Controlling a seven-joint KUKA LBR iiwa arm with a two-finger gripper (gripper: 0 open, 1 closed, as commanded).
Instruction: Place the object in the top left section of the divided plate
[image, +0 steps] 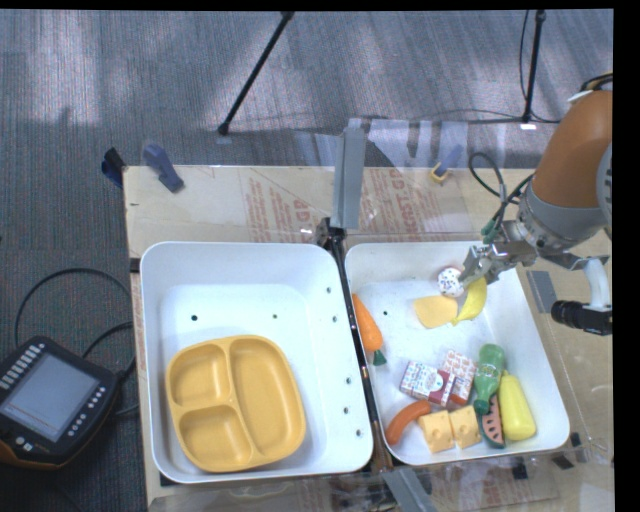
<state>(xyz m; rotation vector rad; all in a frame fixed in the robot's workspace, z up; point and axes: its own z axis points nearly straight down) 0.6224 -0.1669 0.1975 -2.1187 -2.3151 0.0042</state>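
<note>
Looking down from the camera view, the gripper (480, 268) hangs over the top of the right bin (548, 350), and a banana (472, 300) sits right at its tips. The fingers seem to pinch the banana's top end, but the spot is small and dark, so I cannot be sure. The banana hangs down and touches a yellow cheese slice (436, 312), with a little white ball (450, 281) just beside it. The hold looks thin, so the banana could slip out on the long trip. It could also drag the cheese slice along. The divided plate (236, 402) lies far away in the left bin (200, 270), and its top left section (200, 375) is small, so the banana could land in the wrong part.
</note>
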